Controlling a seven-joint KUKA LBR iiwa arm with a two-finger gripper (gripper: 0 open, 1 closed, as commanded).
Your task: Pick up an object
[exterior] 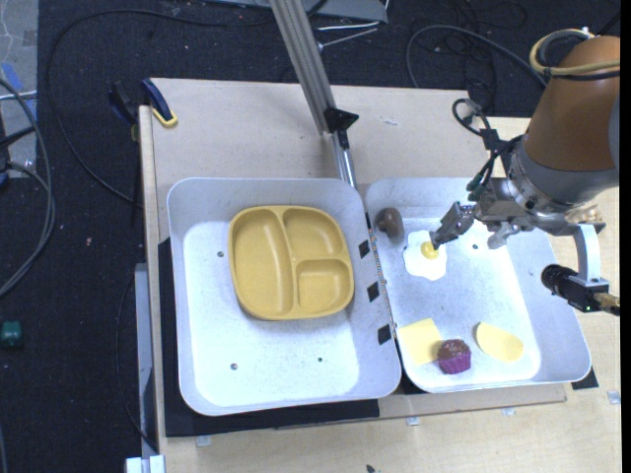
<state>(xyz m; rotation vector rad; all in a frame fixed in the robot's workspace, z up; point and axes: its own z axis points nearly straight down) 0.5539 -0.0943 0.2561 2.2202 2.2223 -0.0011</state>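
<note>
In the right bin (523, 294) lie a toy fried egg (426, 258), a brown round piece (390, 223), a yellow cheese square (418, 341), a purple piece (454, 356) and a pale yellow wedge (499, 342). My gripper (447, 231) hangs over the right bin's far left part, its dark fingers reaching down to the egg's upper right edge. I see nothing held between the fingers. The grey arm with its orange band comes in from the right.
The left bin (197, 304) holds a yellow divided plate (291, 261). A metal pole (308, 57) slants down to the bins' shared far edge. Cables lie on the dark floor around the wooden bench.
</note>
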